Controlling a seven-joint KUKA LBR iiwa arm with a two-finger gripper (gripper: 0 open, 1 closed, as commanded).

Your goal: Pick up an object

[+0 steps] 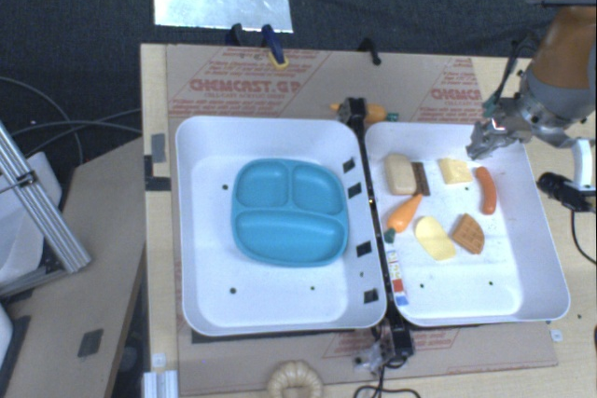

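Two shallow white plastic bins are recorded side by side on the worktop (233, 75), which is covered by a printed brown cardboard sheet. In the left bin (201, 200) one light-blue, rounded, three-compartment plastic plate (287, 210) is found. In the right bin (541, 284) six small toy food pieces are counted: one beige rounded block with a dark brown strip along its side (402, 173), one pale yellow square slab (455, 171), one red-orange sausage-shaped piece (485, 189), one orange tapered carrot-shaped piece (404, 212), one pale yellow rounded wedge (434, 238) and one brown textured wedge (468, 234). All six appear smooth and moulded, save the brown wedge, which looks rough. The claw (485, 141) is seen over the far right part of the right bin, near the pale yellow slab and the sausage-shaped piece; its opening cannot be told, and nothing is seen held in it.
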